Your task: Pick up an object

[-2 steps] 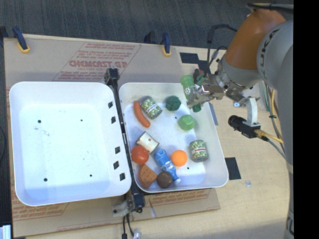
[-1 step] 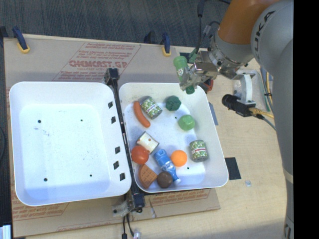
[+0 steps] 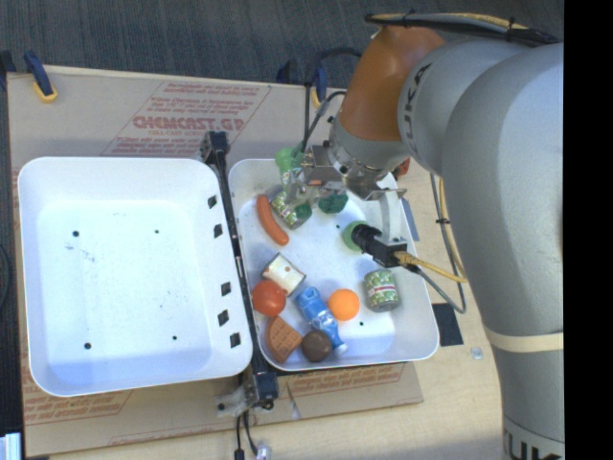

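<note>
Grey arm's gripper low over right bin, beside hot dog; finger state unclear

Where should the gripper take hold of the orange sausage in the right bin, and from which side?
Across its middle, from straight above. The sausage lies flat and slanted, long and thin, so the fingers should probably close across its narrow width. Its left side faces bare floor of the right bin; a green-and-white piece crowds its upper right, so grip lower down.
</note>
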